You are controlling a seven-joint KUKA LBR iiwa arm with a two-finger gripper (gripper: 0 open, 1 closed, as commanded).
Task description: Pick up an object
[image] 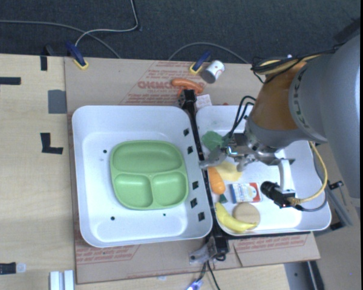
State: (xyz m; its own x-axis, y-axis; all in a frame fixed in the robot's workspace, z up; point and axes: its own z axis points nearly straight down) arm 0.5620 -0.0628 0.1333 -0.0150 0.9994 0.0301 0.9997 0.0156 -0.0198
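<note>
Looking down from the camera view at a slant: finds two shallow white bins side by side on a cardboard sheet, split by a black divider, probably so that things can be lifted from one side and dropped in the other. In the left bin (85, 125), only a green divided plate (149, 174), flat in the middle and well apart from the arm. In the right bin (308, 219), a crowd of small things pushed toward the divider: a green piece (212, 139) at the top, an orange carrot-like toy (216, 180) below it, a pale yellow piece (231, 171) touching that one, then a small red and blue packet (244, 192), a round beige object (246, 212) and a banana (233, 222) along the near wall. Reaches in from the right with the grey arm (290, 107), bent over so that the gripper (232, 154) hangs low above this cluster, between the green piece and the yellow one. Cannot tell whether open or closed, or whether touching anything, because of the wrist body and cables in front of it; sees nothing clearly held. Judged as the approach for a pick, with the yellow or green piece as the likely target, not lifted yet. One risk here: things packed tight against the divider, so easy to push instead of grasp.
</note>
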